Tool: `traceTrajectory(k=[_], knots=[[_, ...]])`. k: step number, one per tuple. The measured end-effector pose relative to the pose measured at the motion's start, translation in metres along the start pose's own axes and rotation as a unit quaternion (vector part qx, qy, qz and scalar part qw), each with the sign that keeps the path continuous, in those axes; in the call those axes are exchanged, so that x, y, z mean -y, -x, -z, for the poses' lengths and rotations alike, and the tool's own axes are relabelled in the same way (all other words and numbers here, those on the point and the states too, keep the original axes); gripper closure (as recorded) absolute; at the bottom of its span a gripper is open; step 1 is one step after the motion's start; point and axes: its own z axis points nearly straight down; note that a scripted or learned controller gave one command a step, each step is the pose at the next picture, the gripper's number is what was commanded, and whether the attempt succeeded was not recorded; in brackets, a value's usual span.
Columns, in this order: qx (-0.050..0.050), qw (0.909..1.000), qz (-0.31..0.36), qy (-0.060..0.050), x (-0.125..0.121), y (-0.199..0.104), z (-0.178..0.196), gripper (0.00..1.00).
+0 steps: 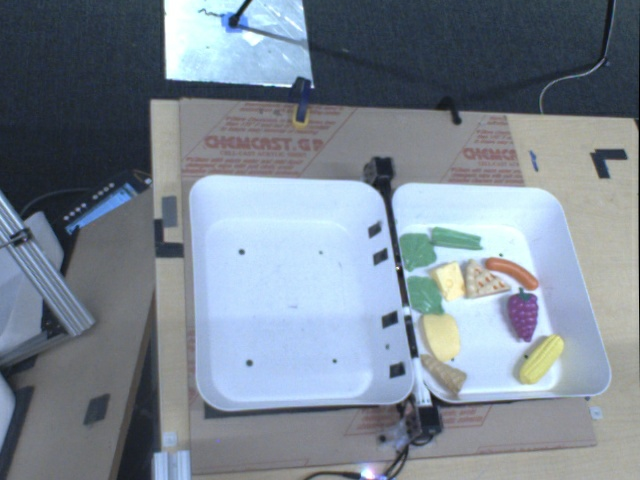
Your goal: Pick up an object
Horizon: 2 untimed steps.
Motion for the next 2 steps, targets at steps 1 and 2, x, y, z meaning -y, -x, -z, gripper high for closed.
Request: traceTrajectory(k=[1,2], knots=[[-0.001,1.0000,0.000,-0.001,-0.0223,-0.0021,-0.0001,1.00],[-0.001,1.0000,-0.002,-0.002,-0.0213,0.0007,0.0001,1.00]])
